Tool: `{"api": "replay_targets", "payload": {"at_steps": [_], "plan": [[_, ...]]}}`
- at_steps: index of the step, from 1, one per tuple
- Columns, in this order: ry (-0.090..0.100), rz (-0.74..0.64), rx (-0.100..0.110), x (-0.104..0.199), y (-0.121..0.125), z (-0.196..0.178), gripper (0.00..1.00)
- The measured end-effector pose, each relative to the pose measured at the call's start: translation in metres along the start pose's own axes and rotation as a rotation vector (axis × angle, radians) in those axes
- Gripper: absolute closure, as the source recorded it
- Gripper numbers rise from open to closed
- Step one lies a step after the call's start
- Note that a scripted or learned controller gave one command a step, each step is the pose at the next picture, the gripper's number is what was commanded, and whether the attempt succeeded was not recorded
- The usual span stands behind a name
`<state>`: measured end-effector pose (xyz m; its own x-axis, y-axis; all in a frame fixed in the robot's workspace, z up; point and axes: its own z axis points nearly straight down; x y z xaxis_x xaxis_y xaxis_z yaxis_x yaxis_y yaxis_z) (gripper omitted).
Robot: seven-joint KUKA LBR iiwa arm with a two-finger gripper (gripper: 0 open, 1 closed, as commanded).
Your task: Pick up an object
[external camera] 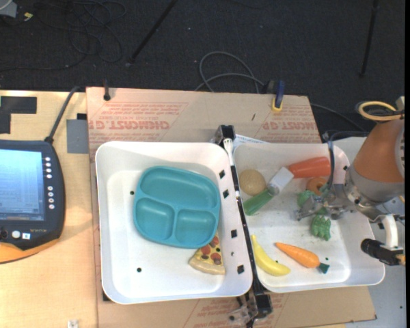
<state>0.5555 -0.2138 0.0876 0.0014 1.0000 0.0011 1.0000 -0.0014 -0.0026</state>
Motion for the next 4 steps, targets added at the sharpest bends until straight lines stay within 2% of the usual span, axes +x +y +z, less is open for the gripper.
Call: {"api": "replay_targets", "payload": {"at_steps": [1, 2, 3, 4], "plan": [[0.001, -0.002, 0.002, 0.002, -0.025, 0.000, 0.00], [0.001, 0.000, 0.001, 0.001, -0.024, -0.010, 1.00], [0.003, -0.006, -0.002, 0.069, -0.042, -0.056, 1.00], [0.002, -0.010, -0.005, 0.139, -0.034, -0.109, 1.00]]}}
